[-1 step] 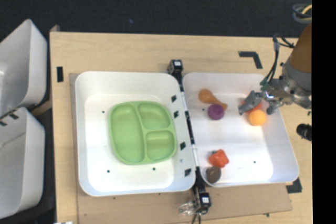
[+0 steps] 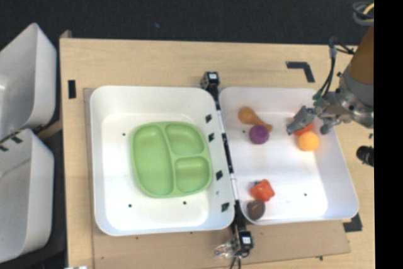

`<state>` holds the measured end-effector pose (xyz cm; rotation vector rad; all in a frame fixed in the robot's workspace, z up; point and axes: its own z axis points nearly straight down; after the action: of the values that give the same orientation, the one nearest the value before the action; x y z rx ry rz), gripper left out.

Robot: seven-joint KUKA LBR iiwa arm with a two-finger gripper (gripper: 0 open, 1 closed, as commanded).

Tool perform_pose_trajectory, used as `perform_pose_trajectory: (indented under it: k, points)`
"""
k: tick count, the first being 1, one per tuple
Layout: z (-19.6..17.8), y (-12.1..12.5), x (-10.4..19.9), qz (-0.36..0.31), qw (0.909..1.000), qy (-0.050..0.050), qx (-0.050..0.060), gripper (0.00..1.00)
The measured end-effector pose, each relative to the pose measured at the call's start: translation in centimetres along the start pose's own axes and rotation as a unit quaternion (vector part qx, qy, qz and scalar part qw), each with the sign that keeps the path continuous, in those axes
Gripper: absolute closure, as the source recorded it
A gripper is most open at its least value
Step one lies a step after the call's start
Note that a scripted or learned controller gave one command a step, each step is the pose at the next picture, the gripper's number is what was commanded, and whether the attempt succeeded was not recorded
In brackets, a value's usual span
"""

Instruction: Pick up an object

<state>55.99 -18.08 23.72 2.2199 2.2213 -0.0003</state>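
At the right of the frame, in the camera view, the gripper hangs low over the right bin; whether it is released or clenched I cannot tell; an orange ball sits just below it, seemingly not grasped; a purple ball and a tan pear-shaped piece lie left of it, a red object and a dark object toward the lower edge; a green divided plate rests in the left bin. My worry: round fruit rolls, so an off-centre close could nudge the ball away.

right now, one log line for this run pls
hand over right bin | above orange ball | purple ball nearby | tray in left bin
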Motion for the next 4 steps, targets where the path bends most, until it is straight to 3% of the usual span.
perform_pose_trajectory:
  k: [2, 3, 4]
  points:
    - [11.7, -0.1, -1.1, 0.002, 1.0, 0.0, 0.001, 0.0]
    - [13.7, -0.1, -1.2, 0.003, 1.0, 0.0, 0.0, 0.0]
    - [12.5, 0.0, -1.3, 0.006, 1.0, -0.001, -0.001, 1.0]
